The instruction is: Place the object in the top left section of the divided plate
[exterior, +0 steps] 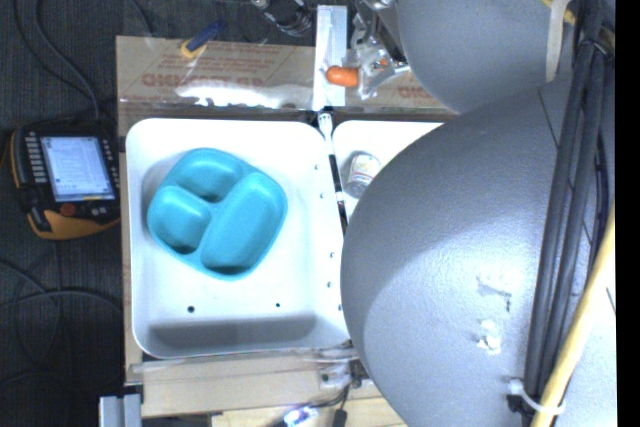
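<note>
A blue divided plate [216, 210] with three sections lies in the left bin [160, 315]. My gripper [352, 73] hangs over the back rim where the two bins meet, up and to the right of the plate. A small orange object [341, 74] sits between its fingertips, and the fingers are shut on it. The grey arm [480, 215] covers most of the right bin.
A small clear, round item [358, 171] lies in the right bin's far-left corner, beside the wall between the bins. Behind the bins are a cardboard sheet [215, 70] and cables. A teach pendant [68, 177] rests on the floor to the left.
</note>
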